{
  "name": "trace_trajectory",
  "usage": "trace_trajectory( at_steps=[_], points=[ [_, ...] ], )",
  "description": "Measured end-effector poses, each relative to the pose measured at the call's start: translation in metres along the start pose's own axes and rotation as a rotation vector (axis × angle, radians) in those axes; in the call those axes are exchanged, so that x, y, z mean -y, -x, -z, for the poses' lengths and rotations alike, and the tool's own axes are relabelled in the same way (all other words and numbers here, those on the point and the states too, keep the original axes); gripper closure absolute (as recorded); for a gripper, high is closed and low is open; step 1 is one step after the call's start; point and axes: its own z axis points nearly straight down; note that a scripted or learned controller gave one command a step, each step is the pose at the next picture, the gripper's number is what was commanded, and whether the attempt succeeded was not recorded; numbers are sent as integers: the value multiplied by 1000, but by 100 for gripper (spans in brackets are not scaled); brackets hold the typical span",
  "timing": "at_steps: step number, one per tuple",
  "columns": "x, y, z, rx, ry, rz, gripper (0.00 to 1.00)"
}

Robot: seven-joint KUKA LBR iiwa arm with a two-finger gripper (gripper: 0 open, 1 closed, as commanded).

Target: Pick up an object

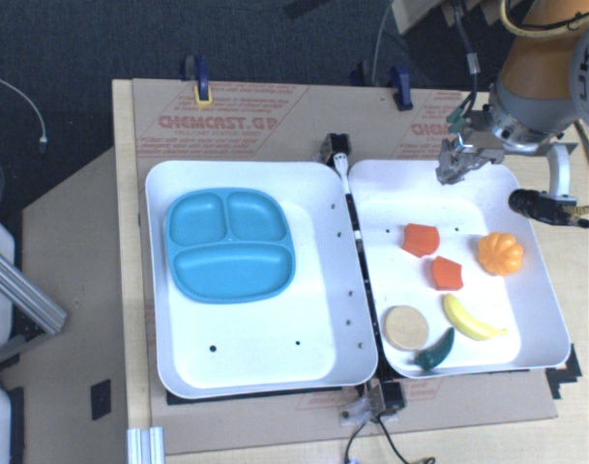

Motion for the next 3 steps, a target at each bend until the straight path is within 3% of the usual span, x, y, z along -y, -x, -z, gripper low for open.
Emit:
trace_trajectory(
  at_steps=[1, 2, 3],
  points=[
    [-2, 0, 52, 0, 0, 0, 100],
    [11, -40, 39, -3, -10, 3, 100],
    [31, -100, 30, -3, -11, 4, 100]
  ],
)
